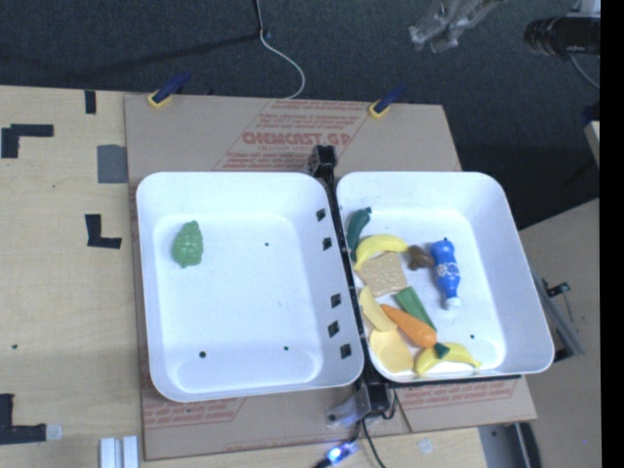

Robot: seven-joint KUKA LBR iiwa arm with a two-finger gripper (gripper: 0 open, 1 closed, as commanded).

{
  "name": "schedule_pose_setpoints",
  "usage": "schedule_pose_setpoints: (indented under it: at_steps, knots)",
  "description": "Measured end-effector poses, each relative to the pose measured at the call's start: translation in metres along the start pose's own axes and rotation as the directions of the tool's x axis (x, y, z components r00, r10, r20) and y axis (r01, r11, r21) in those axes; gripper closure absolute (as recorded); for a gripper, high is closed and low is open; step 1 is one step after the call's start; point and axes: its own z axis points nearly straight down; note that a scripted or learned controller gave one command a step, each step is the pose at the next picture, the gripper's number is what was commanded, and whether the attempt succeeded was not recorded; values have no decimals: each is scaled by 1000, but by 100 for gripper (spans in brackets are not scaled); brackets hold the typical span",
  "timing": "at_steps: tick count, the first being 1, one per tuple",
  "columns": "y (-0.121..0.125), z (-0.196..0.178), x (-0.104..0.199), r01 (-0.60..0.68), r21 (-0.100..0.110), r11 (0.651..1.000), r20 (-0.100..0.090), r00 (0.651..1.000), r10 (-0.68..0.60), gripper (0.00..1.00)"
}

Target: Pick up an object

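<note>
My gripper (pixel 444 29) hangs high at the top right, above the dark floor beyond the bench and well away from both bins. It looks blurred and pale. The right bin (pixel 487 203) holds a heap of toy food: a blue bottle (pixel 446 271), an orange carrot (pixel 409 326), a yellow banana (pixel 378 249), a tan cracker (pixel 384 274), green vegetables (pixel 357 224), another banana (pixel 447 358) and a small brown piece (pixel 420 256). The left bin (pixel 234 193) holds a single green lump (pixel 188 244) near its left wall.
A black divider with clips (pixel 334 261) runs between the two bins. Both bins rest on a cardboard sheet (pixel 292 139) clamped at the back by yellow-blue clips (pixel 170 89). A white cable (pixel 283 61) trails across the dark floor behind.
</note>
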Motion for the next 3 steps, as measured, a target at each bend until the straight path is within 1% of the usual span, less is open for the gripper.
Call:
schedule_pose_setpoints:
  at_steps: [1, 2, 3]
  knots:
    - [-17, 9, 10, -3, 16, 1000, 1, 1000, 3, 100]
    - [-33, 9, 22, -3, 16, 1000, 2, 1000, 3, 100]
    - [-23, 10, 19, -4, 15, 1000, 3, 1000, 4, 100]
